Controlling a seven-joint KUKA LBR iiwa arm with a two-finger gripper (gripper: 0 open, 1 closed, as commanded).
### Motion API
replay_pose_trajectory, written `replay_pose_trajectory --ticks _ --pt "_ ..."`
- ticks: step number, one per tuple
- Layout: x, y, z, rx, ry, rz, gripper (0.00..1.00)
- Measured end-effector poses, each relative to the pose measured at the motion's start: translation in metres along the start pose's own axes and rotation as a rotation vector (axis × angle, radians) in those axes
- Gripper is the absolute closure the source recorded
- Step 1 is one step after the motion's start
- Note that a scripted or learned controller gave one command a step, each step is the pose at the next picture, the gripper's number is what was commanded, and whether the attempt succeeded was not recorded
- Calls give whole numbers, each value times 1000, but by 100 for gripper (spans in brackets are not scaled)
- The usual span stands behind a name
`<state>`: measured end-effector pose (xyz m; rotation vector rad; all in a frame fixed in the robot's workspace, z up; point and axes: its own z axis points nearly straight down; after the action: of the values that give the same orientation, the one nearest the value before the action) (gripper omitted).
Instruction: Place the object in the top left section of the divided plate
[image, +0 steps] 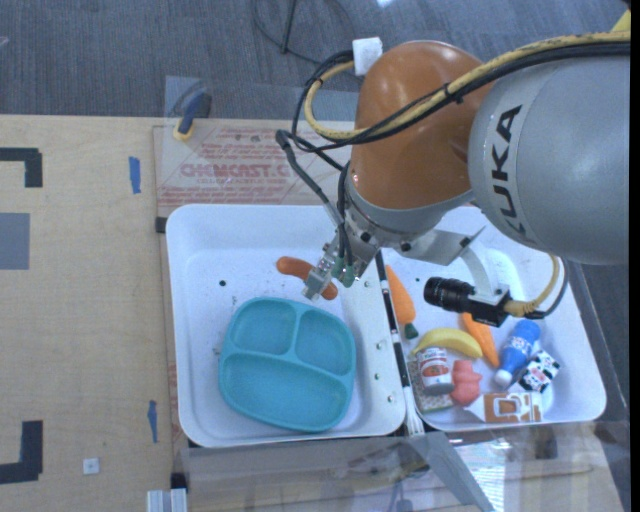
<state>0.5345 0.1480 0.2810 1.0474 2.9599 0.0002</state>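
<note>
A blue divided plate (288, 367) lies in the left bin (192, 300), toward its front, and all its sections are bare. Just behind the plate's far rim an orange sausage-shaped object (293, 266) lies on the bin floor. My gripper (323, 284) hangs low over the right end of that object, right at the plate's far edge. A small orange bit shows beside the gripper tip on its right. The gripper covers the object's right end, so I cannot tell whether it has hold of it.
The right bin (585, 395) holds a carrot (400, 294) along the divider, a banana (449, 341), a small can (435, 370), a pink toy (465, 381), a second carrot (482, 340), a blue bottle (516, 351), a black-and-white toy (540, 372) and an orange box (511, 407).
</note>
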Motion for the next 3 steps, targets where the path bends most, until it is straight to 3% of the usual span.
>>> replay_pose_trajectory --ticks 1,2,3 --pt "41 18 22 3 4 -95 100" --pt "-34 15 66 1 1 -87 100" --pt "2 26 6 -1 0 -189 100"
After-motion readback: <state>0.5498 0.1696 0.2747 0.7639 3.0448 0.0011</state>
